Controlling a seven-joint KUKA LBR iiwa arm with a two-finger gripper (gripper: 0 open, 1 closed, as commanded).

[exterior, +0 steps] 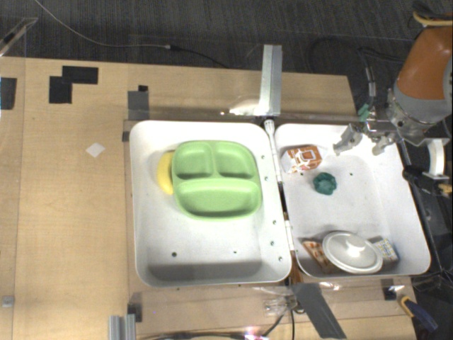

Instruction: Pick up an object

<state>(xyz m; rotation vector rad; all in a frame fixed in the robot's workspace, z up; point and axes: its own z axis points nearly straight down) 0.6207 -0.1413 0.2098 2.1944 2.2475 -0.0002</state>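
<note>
Gripper: I see it open, holding nothing, over right bin
Ball: teal, near packet

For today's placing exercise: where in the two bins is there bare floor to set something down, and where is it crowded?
Left bin: bare floor in front of the green tray. Right bin: bare middle, between the teal lump and the white bowl. Crowded: its near edge around the bowl, and its far corner where the packet lies near the gripper.

A pale wooden bench was observed against dark carpeted floor; a thin cable was laid across it.
</note>
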